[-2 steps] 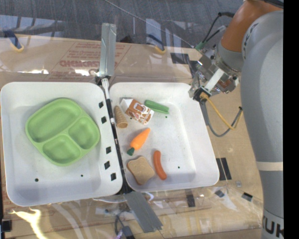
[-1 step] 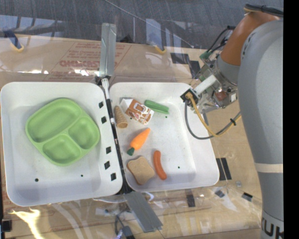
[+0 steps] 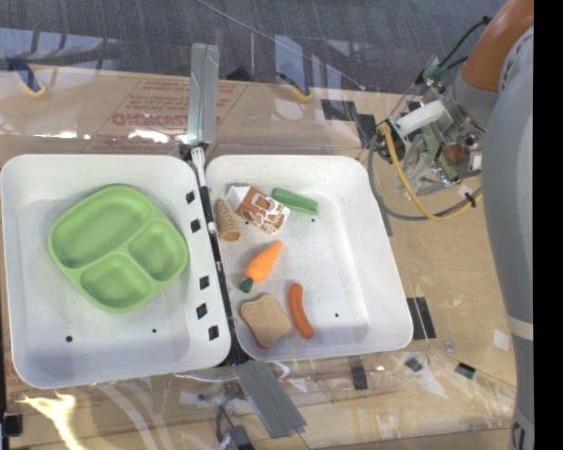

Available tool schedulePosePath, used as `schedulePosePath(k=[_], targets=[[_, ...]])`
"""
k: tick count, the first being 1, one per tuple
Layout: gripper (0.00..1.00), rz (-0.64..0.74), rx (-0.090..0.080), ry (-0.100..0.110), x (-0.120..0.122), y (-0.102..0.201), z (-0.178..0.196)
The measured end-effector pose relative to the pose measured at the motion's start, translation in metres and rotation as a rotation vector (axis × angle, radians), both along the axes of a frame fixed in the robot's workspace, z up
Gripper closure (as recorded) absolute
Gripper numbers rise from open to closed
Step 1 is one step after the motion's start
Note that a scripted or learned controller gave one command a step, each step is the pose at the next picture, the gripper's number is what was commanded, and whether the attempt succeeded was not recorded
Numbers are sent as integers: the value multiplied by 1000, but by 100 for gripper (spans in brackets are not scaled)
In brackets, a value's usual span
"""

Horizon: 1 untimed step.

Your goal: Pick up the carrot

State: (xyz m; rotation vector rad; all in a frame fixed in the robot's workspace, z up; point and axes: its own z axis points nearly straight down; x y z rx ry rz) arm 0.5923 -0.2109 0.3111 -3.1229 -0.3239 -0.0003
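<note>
Inventory of what you have before you, operator.

Left bin, left half of the frame: it holds one green divided plate with three compartments, lying toward the bin's upper left.

Right bin, centre of the frame: six items.
- Carrot, your task item: orange with a green tip, lying tilted near the bin's middle, orange end up and to the right, green end down and to the left. It touches none of its neighbours.
- Slice of toast: brown, near the bin's lower edge, just below the carrot.
- Sausage: reddish orange, just beside the toast on its right.
- Ice-cream cone: tan, against the bin's left wall, above and left of the carrot.
- Small carton: white and brown, beside the cone, toward the upper part of the bin.
- Green pod-shaped piece: just right of the carton.

Arm: grey with an orange band, along the right side of the frame. You will find the gripper at upper right, outside the right bin's upper right corner, well apart from the carrot, amid yellow and black cables. You cannot tell from this view how it is set; nothing from the bins is seen in it.
</note>
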Motion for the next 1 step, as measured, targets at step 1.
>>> schedulePosePath(k=[1], targets=[[100,2,1,8,-41,2,-48]])
